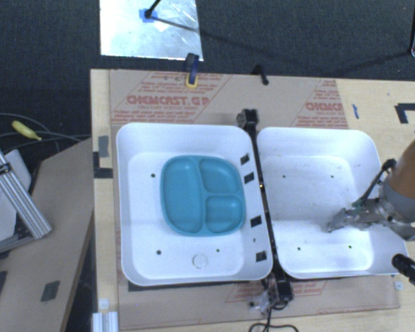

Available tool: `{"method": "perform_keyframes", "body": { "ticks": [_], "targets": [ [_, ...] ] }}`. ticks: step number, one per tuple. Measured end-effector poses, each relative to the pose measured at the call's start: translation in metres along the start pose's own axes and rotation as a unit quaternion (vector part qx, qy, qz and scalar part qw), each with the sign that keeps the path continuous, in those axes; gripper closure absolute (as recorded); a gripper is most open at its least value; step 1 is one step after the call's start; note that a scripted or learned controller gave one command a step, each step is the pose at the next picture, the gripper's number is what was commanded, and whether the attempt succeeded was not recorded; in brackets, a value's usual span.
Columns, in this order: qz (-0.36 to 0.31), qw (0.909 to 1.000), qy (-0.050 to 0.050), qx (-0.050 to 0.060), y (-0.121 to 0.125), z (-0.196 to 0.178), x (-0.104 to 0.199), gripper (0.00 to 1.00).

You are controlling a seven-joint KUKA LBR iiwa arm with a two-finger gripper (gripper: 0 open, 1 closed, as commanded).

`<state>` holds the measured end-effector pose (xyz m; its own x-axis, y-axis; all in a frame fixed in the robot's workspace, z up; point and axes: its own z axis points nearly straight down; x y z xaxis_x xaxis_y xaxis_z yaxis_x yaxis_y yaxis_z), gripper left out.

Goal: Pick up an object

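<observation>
The bench (290,92) is covered by a brown sheet printed with red lettering; two shallow white bins lie on it side by side, touching along the middle; the left bin (142,144) sits toward the bench's left edge; the right bin (311,144) reaches toward its right edge; a yellow clamp (191,71) grips the far edge.

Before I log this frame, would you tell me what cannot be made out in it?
- Gripper, camera view: small and blurred over the right bin; finger state unreadable, and whether it touches the floor.
- Arm: cut off by the right edge.
- Small round mark in the left bin, below the blue tray: too small to identify.
</observation>
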<state>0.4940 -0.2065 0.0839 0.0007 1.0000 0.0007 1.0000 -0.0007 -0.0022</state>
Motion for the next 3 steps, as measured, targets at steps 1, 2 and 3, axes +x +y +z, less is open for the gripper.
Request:
{"method": "perform_keyframes", "body": {
  "ticks": [1, 2, 3],
  "targets": [
    [-0.009, 0.9999, 0.002, -0.005, 0.083, -0.001, 0.116, 0.0],
    [-0.007, 0.9999, 0.001, -0.007, 0.086, -0.108, 0.21, 0.0],
    [-0.004, 1.0, 0.001, 0.0, 0.039, -0.125, 0.245, 0.0]
  ]
}}
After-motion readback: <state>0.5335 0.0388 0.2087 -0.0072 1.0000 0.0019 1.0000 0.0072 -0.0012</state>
